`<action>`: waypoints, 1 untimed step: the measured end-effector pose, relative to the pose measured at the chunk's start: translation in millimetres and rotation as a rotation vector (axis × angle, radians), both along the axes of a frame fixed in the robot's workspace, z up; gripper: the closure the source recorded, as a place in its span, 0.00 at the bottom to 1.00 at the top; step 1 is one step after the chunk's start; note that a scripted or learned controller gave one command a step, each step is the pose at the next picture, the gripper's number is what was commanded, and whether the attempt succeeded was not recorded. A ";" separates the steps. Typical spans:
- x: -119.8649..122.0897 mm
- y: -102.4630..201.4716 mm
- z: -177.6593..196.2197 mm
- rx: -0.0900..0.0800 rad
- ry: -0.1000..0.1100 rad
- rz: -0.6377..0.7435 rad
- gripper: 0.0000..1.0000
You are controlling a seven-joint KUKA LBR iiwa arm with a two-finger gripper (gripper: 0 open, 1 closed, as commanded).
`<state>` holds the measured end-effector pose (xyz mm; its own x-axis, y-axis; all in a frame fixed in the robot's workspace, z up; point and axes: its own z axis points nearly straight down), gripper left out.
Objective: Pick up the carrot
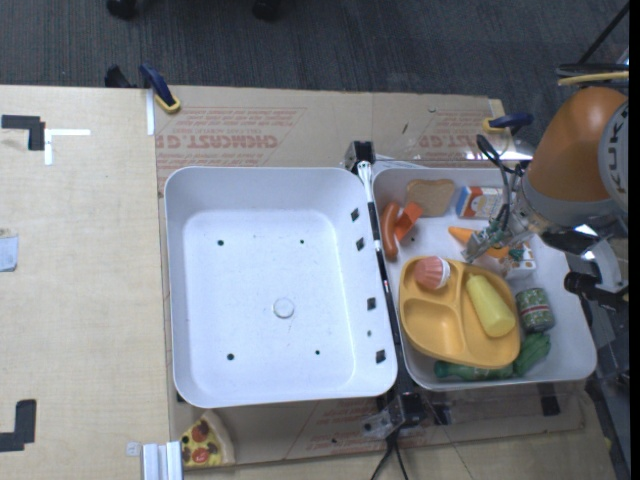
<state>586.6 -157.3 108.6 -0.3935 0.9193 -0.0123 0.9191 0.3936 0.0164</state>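
The carrot (459,234) is a small orange piece lying on the floor of the right bin (572,366), just above the yellow divided plate (440,330). My gripper (493,243) hangs low over the bin directly to the right of the carrot, its tip close to or touching the carrot's right end. The grey and orange arm (580,148) reaches in from the right above it. The carrot lies on the bin floor rather than being lifted.
The right bin is crowded: a bread slice (432,196), a blue-white carton (472,203), an orange-red piece (394,226), a green can (535,310), green vegetables (470,371). A pink fruit (432,273) and a yellow item (490,304) lie on the plate. The left bin (180,268) holds a small white disc (284,309).
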 end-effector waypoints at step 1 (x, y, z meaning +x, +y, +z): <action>-49.1 48.4 77.9 0.002 0.018 0.209 1.00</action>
